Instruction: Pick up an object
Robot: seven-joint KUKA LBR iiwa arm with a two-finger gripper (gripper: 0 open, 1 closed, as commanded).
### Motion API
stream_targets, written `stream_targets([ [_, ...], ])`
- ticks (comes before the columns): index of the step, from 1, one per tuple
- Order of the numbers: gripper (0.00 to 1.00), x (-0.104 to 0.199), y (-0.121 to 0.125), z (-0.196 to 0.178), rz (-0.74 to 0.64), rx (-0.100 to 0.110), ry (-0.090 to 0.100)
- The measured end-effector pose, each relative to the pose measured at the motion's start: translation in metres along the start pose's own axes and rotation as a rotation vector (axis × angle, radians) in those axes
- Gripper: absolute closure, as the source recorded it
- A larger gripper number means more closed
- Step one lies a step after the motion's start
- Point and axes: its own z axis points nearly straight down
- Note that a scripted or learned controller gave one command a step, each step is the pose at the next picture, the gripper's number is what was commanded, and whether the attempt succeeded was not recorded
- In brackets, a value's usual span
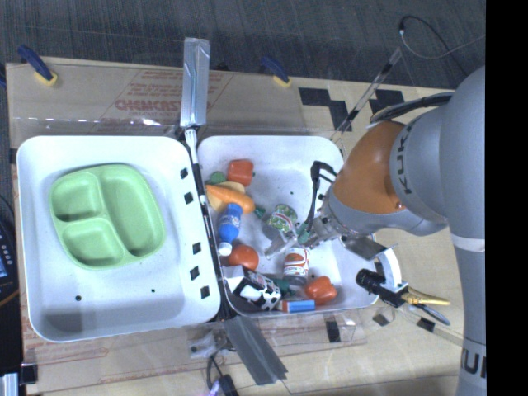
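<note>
The arm reaches into the right bin from its right edge, w/ the gripper low near the bin's middle, just above a red-and-white can. Whether it's open or closed can't be told (wrist blocks it). Cluttered toys crowd the bin's left edge: orange pepper, blue bottle. A green divided plate sits in the left bin.

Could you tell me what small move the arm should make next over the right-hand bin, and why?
Probably a short, straight descent. The gripper sits low in the right bin, just above the red-and-white can and beside the green-patterned can, and nothing is visibly between its fingers. Lowering onto the nearest can seems the likeliest way to get a grasp.
</note>
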Motion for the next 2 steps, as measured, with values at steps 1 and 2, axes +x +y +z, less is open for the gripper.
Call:
stream_targets([
  [1, 0.0, -0.031, -0.05, -0.038, 0.001, -0.001, -0.001],
  [2, 0.0, 0.012, 0.023, -0.035, -0.04, 0.001, 0.002],
])
